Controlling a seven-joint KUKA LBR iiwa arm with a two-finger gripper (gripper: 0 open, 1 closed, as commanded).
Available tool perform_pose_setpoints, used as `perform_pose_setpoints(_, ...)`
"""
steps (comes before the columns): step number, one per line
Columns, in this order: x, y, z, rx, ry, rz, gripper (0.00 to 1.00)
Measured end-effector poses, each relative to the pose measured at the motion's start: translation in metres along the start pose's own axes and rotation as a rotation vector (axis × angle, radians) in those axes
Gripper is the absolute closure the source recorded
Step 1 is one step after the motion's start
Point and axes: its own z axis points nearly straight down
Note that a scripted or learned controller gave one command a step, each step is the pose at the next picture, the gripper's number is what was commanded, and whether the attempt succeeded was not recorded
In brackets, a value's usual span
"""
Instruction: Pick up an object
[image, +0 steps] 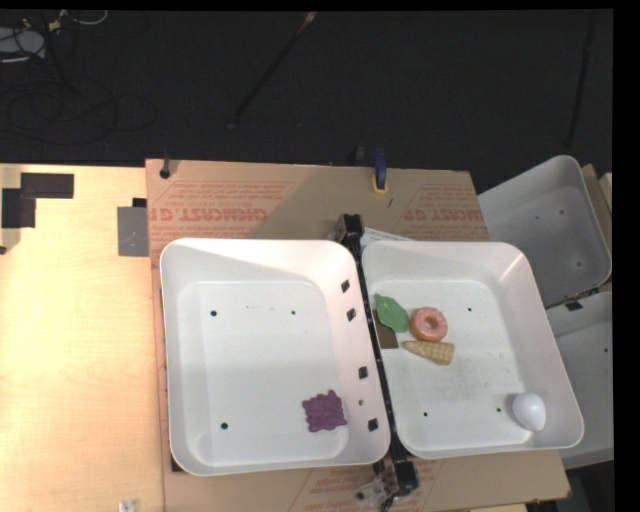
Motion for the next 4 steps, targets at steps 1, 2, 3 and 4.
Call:
perform_pose_setpoints(1,0.058,-0.008,0.21,0.016,0.008,-0.001,1.0)
perform_pose_setpoints(2,0.131,-0.007,0.303,0.01,0.006,-0.005,1.0)
perform_pose_setpoints(3,0.134,-0.01,0.434,0.013,0.004,0.001,1.0)
perform_pose_setpoints(4,0.207,0.01,0.357,-0.006,0.003,-0.006,1.0)
